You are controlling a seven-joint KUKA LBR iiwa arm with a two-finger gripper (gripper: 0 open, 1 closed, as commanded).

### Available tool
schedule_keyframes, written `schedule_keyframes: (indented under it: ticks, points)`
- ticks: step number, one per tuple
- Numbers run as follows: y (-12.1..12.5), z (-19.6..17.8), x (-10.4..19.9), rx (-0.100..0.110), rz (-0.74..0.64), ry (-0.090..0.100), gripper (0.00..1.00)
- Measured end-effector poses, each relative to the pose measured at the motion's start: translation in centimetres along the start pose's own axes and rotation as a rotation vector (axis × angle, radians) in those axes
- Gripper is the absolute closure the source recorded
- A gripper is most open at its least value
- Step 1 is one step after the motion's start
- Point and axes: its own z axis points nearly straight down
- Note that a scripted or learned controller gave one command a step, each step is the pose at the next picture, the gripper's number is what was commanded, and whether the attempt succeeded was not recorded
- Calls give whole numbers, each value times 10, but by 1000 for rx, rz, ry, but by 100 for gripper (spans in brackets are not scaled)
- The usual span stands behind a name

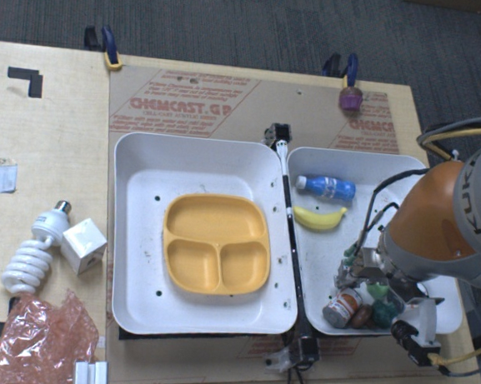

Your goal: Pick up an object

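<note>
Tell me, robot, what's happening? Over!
Gripper low in right bin, over small can and green object. Nothing visibly held. Banana, blue bottle lie apart.

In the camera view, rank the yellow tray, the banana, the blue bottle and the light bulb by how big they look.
Largest to smallest:
1. Yellow tray, in the left bin.
2. Light bulb, on the bench left of the bins.
3. Banana and blue bottle, in the right bin: too alike to rank.
</note>
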Motion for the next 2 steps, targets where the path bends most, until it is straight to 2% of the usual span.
schedule_keyframes:
  ticks: [1,2]
  points:
    - [59,-90,76,2,-6,-1,100]
    - [59,-90,76,3,-5,-1,0]
